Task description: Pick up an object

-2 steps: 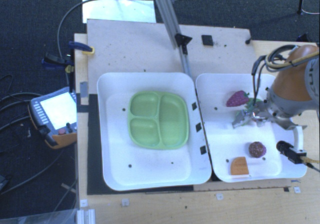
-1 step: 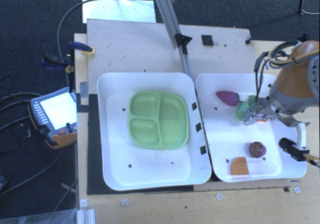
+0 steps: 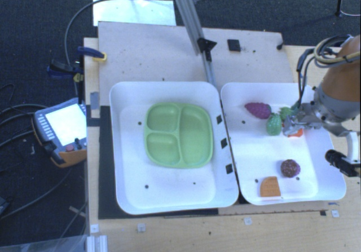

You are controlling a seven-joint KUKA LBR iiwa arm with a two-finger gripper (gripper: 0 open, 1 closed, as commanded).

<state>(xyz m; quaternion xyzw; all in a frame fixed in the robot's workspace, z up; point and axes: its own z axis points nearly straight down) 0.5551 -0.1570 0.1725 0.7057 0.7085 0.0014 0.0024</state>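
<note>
The right bin [image 3: 316, 189] holds several small objects. A purple bumpy piece [image 3: 258, 110] lies near its back left. Beside it are a green piece [image 3: 274, 125] and a smaller green bit [image 3: 286, 112]. My gripper [image 3: 293, 126] is low over the bin's back right, right next to the green pieces. A small orange-red object [image 3: 298, 132] peeks out just under it; I cannot see whether it is held. Nearer the front lie a brown round object [image 3: 290, 168] and an orange block [image 3: 270, 186].
The left bin [image 3: 130, 189] carries a green divided plate [image 3: 179, 135]. A grey pole [image 3: 189, 8] slants across the board behind the bins. A handheld pendant [image 3: 61, 131] and cables lie on the floor to the left.
</note>
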